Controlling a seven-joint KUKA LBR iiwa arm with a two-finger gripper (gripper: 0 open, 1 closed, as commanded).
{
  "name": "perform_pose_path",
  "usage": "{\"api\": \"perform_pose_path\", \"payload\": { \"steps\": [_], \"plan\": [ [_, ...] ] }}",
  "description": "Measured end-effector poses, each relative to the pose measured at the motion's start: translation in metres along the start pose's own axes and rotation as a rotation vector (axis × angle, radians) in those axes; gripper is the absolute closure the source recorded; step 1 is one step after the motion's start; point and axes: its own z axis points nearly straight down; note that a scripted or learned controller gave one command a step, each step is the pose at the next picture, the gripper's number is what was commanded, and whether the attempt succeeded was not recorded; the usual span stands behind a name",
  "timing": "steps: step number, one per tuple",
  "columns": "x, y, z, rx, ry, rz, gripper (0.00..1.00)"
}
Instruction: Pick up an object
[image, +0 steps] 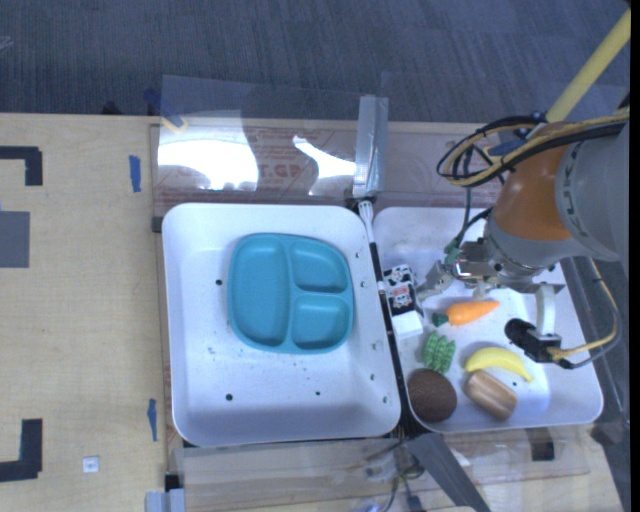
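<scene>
End effector (468, 268): hangs low over the right bin (575, 400), just above the carrot; its metal fingers are too blurred against the bin floor to tell whether they stand apart or together, and nothing shows clamped between them.
Carrot (472, 312): orange, lying flat in the right bin, pointing toward the arm's side.
Green vegetable (438, 352): just below-left of the carrot, near the divider between the bins.
Banana (498, 361): yellow, below the carrot, touching the tan block beneath it.
Tan block (491, 393): below the carrot, at the bin's near rim.
Brown round fruit (432, 394): left of the tan block, below the green vegetable.
Small printed box (402, 297): left of the carrot, against the divider.
Left bin (195, 380): well left of the carrot, holds a blue divided plate (292, 292).
Counter (70, 330): pale wood, left of both bins.
</scene>
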Motion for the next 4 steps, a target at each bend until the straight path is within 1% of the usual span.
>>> {"api": "perform_pose_path", "payload": {
  "steps": [1,2,3,4],
  "plan": [
    [-0.032,-0.036,0.022,0.006,0.002,-0.089,0.0],
    [-0.034,-0.034,0.01,0.0,0.0,-0.086,1.0],
    [-0.037,-0.046,0.022,0.006,0.003,0.16,1.0],
    [0.034,0.018,-0.079,0.002,0.004,-0.017,1.0]
  ]
}}
